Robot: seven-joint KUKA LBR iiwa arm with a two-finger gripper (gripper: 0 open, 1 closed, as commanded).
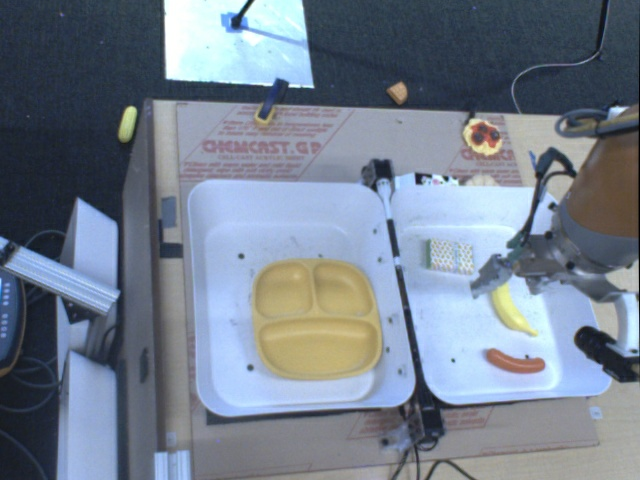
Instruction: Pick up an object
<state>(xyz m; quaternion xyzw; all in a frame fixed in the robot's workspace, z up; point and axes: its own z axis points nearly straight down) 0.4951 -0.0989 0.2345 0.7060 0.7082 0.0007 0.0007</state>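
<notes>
The grey two-finger claw point(497, 274) hangs over the right shallow white plastic bin point(440, 368), and the small yellow plastic banana point(513, 310) lies just below it in the picture, a tiny bit to the right. The top end of the banana sits very near the claw tip, maybe touching it, but I cannot be sure. The banana is long and thin, and its long side runs from up-left to down-right, with a soft bend. That is what matters most for the grab: the claw has to come down a little toward the middle of the banana and close across its thin side, not along its length. The claw looks a little spread, but it is small and blurry, so I cannot tell if it is wide or pressed together. Nothing can be seen between its fingers. The grey arm with the orange band point(610, 198) reaches in from the right and bends down low over the bin, its wrist pointing left. A small red-orange plastic sausage point(516, 361) lies flat further down, near the front wall of the same bin. A little flat box with coloured dots point(451, 256) sits just left of the claw. The left white bin point(225, 268) holds a yellow plastic tray with three sections point(316, 318), well apart from the claw.
</notes>
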